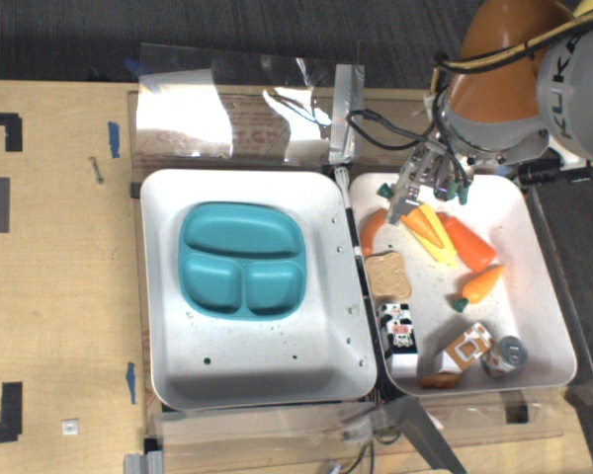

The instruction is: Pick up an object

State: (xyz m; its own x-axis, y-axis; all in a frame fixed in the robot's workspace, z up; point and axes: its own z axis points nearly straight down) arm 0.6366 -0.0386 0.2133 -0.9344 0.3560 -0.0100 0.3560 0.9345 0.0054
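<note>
My gripper (418, 192) hangs over the far left part of the right bin (544, 265), just above the upper end of a yellow toy food piece (430, 235). Nothing can be seen held in it. Beside the yellow piece lie an orange piece (470, 244) and a small carrot (481, 282). An orange round piece (374, 229) and a bread slice (387, 275) sit along the bin's left wall. Near the front are a black-and-white carton (399, 327), a small brown box (469, 346), a grey can (508, 355) and a brown sausage (438, 381).
The left bin (178, 354) holds a teal divided plate (243, 258). A clear plastic sheet (237, 117) lies behind the bins. The arm's orange band (504, 52) looms over the right bin's far edge, with cables (385, 131) trailing left of it.
</note>
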